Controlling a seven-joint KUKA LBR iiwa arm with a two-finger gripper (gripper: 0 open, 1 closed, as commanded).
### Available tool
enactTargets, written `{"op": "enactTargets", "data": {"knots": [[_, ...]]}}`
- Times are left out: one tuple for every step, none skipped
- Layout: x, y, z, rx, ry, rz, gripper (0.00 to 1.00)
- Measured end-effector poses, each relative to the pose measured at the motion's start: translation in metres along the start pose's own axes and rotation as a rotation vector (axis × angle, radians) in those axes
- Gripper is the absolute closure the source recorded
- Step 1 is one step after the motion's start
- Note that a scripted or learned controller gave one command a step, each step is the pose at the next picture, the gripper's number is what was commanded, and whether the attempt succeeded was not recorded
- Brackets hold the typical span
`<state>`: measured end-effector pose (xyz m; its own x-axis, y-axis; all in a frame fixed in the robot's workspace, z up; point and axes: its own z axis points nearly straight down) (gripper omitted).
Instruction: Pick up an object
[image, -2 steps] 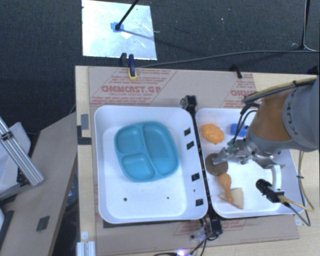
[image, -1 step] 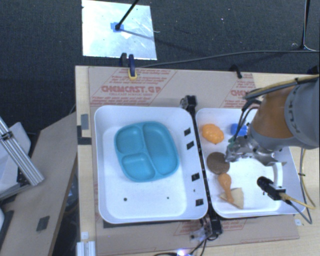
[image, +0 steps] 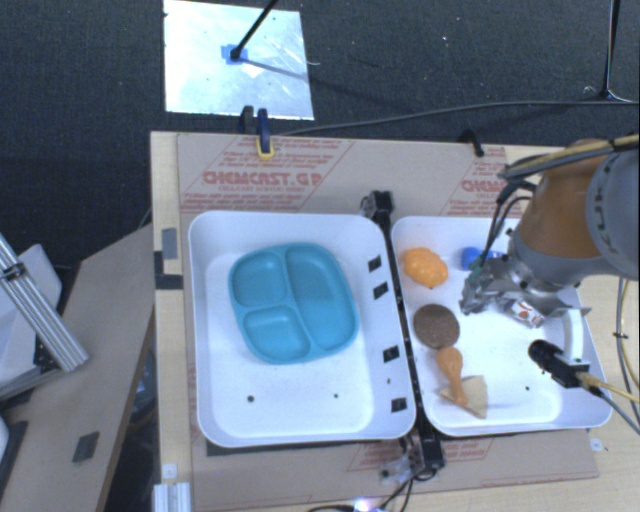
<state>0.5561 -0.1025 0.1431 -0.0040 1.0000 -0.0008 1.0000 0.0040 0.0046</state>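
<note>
Tool (image: 478, 296) low in right bin (image: 500, 405), grip state impossible to tell.
Risks closing on nothing between orange lump (image: 425, 267) and brown disc (image: 436, 326).

The grey KUKA arm with its orange band (image: 560, 205) enters from the right edge of the frame, its bulky upper part sitting in the upper right. From there the wrist angles down and toward the left. The metal two-finger gripper (image: 478, 296) sits right of the frame's centre, pointing down and left; the state of its tips cannot be made out.
</note>
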Motion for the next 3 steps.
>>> {"op": "enactTargets", "data": {"knots": [[0.003,0.001,-0.044,-0.001,0.000,0.000,1.00],[0.013,0.008,-0.096,-0.003,0.000,-0.001,1.00],[0.067,0.012,-0.103,0.001,0.003,-0.006,1.00]]}}
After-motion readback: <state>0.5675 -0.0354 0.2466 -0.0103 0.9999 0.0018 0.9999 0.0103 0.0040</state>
